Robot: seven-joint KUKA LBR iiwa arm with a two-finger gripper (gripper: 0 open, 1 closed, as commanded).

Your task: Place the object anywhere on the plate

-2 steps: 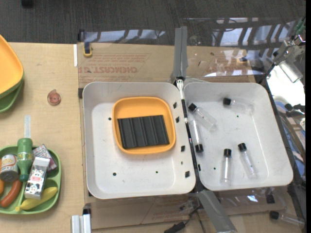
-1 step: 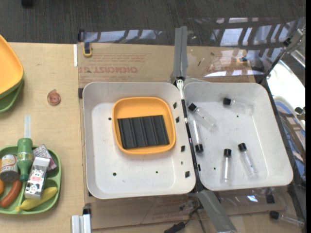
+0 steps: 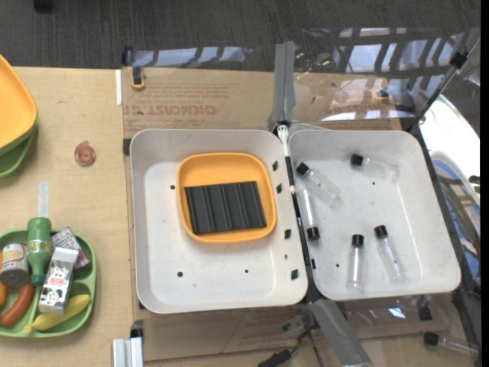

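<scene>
We see the orange plate (image 3: 227, 176) sitting toward 12 o'clock in the left bin (image 3: 153, 274), a dark ridged mat (image 3: 227, 207) covering its middle, with bare white floor around it, widest toward 6 o'clock. In the right bin (image 3: 428, 277) lie clear vials with black caps, well apart: one (image 3: 314, 179) at 10 o'clock, one (image 3: 367, 164) at 12, two (image 3: 356, 260) (image 3: 386, 251) near 6, and one (image 3: 309, 216) against the dividing wall. On the bench at 8 o'clock stands a green tray (image 3: 80, 316) of toy food.

The frame's left edge cuts off my view of the orange dish (image 3: 14, 109) and green toy-food tray (image 3: 76, 300).
</scene>
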